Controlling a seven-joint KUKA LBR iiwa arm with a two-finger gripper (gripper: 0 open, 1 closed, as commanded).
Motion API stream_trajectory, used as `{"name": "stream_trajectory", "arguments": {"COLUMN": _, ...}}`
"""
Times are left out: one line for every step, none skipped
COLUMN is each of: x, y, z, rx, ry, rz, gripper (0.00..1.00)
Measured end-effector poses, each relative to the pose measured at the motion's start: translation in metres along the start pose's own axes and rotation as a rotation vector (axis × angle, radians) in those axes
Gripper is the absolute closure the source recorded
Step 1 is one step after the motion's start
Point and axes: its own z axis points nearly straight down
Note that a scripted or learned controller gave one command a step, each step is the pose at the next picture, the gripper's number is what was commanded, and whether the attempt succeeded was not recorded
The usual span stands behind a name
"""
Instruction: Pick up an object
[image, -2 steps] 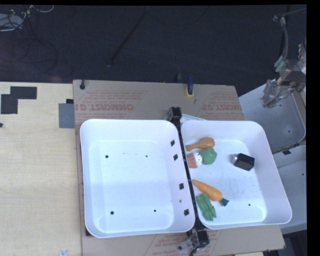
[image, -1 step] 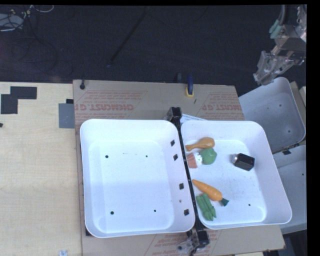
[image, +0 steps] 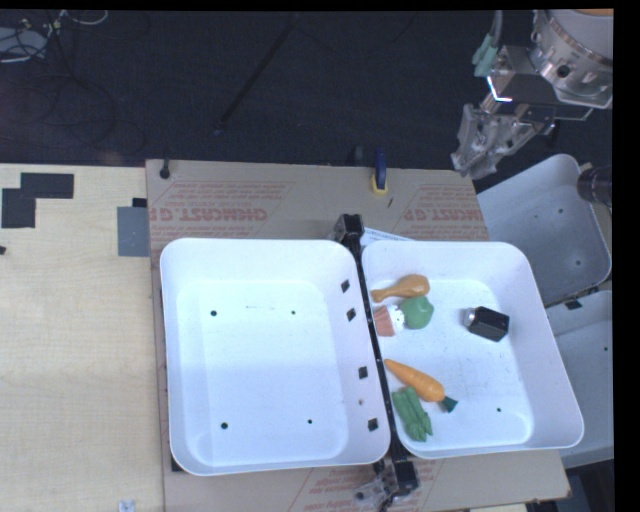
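The right bin (image: 520, 425) holds several small objects. A tan drumstick-shaped piece (image: 402, 289) lies near its left wall, with a green round piece (image: 418, 313) and a small pink-and-white item (image: 385, 320) just below it. A black block (image: 488, 323) sits toward the right. An orange carrot (image: 416, 379) and a green leafy piece (image: 412, 414) lie at the front left. My gripper (image: 483, 150) hangs high above the bench, beyond the far right corner of the right bin, with nothing seen between its fingers.
The left bin (image: 255, 440) stands beside the right one, joined along a black divider (image: 360, 330). Both rest on a brown cardboard sheet (image: 260, 205). A grey metal plate (image: 555, 215) lies to the right of the bins. A blue-and-yellow clamp (image: 380, 172) sits at the cardboard's far edge.
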Motion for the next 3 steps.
{"name": "stream_trajectory", "arguments": {"x": 0.056, "y": -0.051, "z": 0.095, "rx": 0.015, "ry": -0.003, "rz": 0.005, "gripper": 1.00}}
{"name": "stream_trajectory", "arguments": {"x": 0.096, "y": -0.004, "z": 0.039, "rx": -0.002, "ry": -0.003, "rz": 0.008, "gripper": 1.00}}
{"name": "stream_trajectory", "arguments": {"x": 0.121, "y": 0.018, "z": -0.001, "rx": 0.000, "ry": -0.003, "rz": 0.009, "gripper": 1.00}}
